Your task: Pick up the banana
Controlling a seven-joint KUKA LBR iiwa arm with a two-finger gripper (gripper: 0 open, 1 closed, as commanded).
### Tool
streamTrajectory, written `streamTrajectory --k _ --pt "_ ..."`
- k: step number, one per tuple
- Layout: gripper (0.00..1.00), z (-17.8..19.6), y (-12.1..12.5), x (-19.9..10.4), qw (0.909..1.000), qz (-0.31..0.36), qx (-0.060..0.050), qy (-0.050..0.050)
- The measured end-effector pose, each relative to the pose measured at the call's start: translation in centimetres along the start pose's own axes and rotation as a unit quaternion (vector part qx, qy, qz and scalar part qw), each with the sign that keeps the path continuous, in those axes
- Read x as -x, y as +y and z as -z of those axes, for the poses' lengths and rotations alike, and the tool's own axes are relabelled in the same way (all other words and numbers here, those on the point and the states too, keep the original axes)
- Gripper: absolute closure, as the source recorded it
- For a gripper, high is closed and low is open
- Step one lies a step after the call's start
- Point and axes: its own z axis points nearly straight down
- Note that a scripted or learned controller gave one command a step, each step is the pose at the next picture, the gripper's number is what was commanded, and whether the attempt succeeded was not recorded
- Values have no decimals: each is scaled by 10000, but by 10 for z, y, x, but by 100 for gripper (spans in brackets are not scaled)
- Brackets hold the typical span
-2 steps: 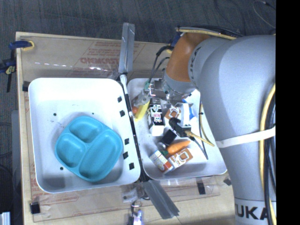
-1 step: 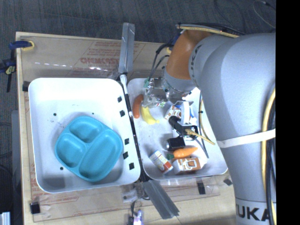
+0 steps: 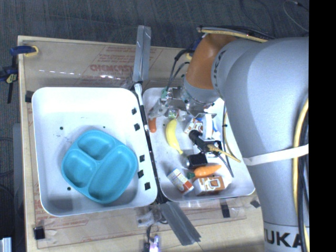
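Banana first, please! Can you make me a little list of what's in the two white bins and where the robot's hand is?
banana: lies in the right bin, near its left wall, free of the gripper
gripper: low over the far end of the right bin, just above the banana's top end
carrot: orange, lies nearer the front of the right bin
small carton: beside the carrot, at the front
small bottle: on its side, left of the carton
blue divided plate: alone in the left bin
banana picked up: not yet
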Motion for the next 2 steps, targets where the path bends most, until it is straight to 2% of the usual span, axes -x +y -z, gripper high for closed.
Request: streamTrajectory --k 1,2 --pt "0 -19 -46 14 9999 -87 -94 56" --pt "100 -10 -46 13 9999 -65 -107 58"
